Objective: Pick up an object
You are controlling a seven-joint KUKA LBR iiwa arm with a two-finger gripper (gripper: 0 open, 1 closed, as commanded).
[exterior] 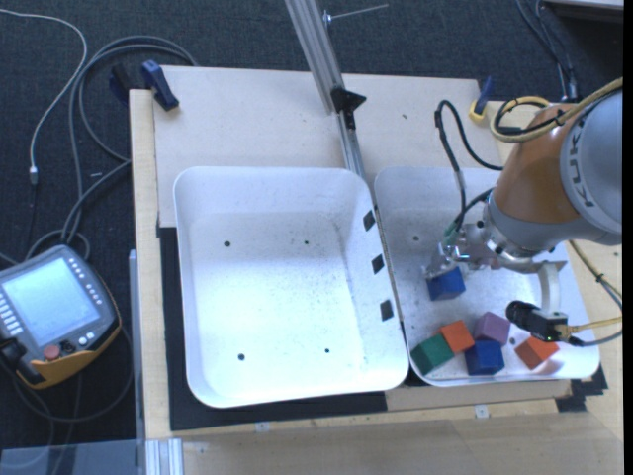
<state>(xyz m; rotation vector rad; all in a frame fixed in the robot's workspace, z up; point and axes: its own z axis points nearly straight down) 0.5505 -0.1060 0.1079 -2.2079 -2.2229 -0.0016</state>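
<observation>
Camera view puts the hand (447, 261) at centre right of the frame, inside the right bin (401, 206), with the grey arm (554, 191) and its orange band reaching in from the right edge. Directly under the hand sits a blue cube (446, 284), touching or nearly touching the fingertips; whether the hand is apart, together or clamped on the cube cannot be told from this angle. The cube has no clear long axis and sits turned slightly off the bin's walls. Below it, along the bin's lower edge, other blocks crowd together: a green block (431, 352), an orange block (457, 336), a dark blue block (484, 356), a purple block (493, 327) and a red-orange block (537, 351). Bare bin floor lies above and to the left of the blue cube, up to the dividing wall. The left bin (198, 265) spans the middle of the frame on the table (247, 117).
</observation>
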